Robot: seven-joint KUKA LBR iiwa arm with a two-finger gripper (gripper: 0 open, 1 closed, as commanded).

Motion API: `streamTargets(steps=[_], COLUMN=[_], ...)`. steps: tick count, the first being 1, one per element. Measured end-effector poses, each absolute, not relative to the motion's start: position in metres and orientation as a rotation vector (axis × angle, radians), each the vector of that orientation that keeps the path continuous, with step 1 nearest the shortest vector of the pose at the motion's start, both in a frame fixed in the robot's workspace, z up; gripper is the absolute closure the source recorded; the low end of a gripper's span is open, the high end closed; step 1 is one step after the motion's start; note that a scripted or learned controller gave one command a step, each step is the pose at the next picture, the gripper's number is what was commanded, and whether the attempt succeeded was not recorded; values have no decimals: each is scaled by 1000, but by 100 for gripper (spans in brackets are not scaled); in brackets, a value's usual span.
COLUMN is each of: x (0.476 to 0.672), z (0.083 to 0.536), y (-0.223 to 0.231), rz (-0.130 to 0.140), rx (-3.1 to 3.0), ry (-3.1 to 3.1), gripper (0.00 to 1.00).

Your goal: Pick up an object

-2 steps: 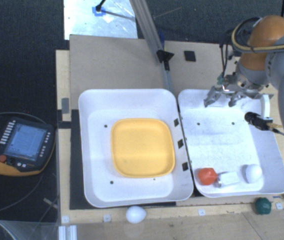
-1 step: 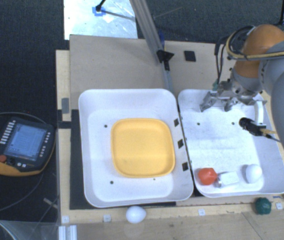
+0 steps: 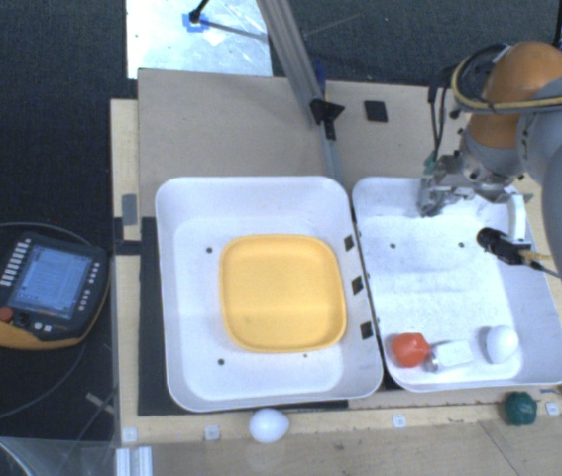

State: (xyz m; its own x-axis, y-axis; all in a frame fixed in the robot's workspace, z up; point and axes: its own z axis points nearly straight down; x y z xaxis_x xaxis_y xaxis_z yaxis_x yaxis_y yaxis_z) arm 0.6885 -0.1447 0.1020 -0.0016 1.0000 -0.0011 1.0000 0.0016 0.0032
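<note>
The gripper [image 3: 437, 194] hangs over the right bin [image 3: 429, 276] near its 11 o'clock corner; how far it is open, or whether it grips anything, cannot be told. An orange-red object [image 3: 408, 348] and a white ball [image 3: 501, 342] lie along that bin's 6 o'clock edge, well apart from the gripper.

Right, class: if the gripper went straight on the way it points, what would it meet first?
Probably the bare floor of the right bin near its far edge; depth is unclear. The gripper points down there, and the red object and white ball lie at the near edge, off that line.
</note>
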Motion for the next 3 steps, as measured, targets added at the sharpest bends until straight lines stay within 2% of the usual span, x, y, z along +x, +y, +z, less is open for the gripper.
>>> streamTargets(steps=[1, 2, 3], x=[691, 691, 692], z=[146, 209, 222], y=[-148, -144, -144], rz=[4, 6, 2], rx=[2218, 2216, 2219], ry=[2219, 2219, 2221], gripper=[100, 100, 100])
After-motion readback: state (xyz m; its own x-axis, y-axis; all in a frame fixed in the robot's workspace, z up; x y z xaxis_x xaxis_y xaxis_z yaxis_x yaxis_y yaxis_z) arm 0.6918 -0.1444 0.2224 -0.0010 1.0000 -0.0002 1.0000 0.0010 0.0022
